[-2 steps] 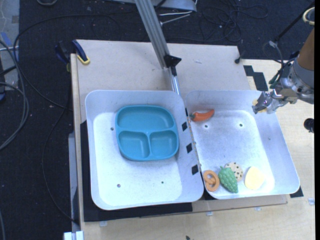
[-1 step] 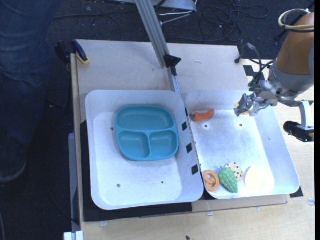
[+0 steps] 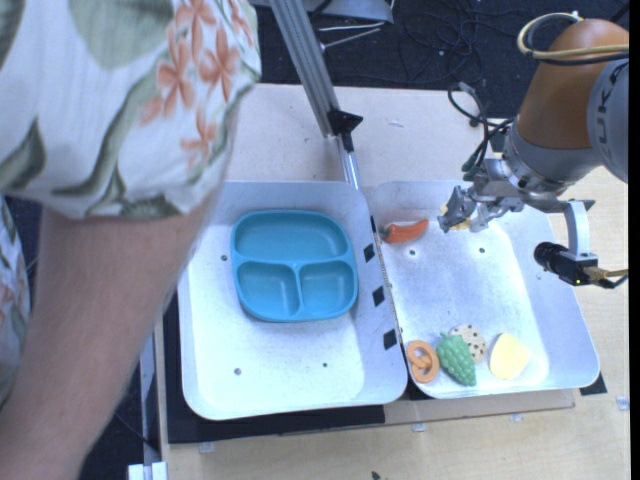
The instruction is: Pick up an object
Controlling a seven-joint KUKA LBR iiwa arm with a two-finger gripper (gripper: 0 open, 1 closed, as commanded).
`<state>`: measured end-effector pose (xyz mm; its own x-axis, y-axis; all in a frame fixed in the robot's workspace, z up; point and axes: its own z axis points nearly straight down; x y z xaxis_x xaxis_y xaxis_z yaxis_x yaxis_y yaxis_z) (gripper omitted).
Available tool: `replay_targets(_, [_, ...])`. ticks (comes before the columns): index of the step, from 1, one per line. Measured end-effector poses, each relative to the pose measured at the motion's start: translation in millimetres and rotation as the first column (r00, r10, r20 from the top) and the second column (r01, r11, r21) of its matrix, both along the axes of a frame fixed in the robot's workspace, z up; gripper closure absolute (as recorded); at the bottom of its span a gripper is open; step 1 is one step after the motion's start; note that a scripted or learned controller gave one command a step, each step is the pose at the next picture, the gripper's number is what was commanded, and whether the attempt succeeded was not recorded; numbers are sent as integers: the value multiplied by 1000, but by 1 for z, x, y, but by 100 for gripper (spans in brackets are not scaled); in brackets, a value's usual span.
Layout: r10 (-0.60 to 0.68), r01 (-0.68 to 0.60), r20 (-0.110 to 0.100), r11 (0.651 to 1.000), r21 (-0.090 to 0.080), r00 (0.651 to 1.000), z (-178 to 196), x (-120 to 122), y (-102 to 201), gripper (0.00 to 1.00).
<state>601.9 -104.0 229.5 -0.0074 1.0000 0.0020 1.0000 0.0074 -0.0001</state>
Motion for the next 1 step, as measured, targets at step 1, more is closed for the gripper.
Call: replay_targets(1, [1,-1,2,1000,0,1000,11,3,54,100])
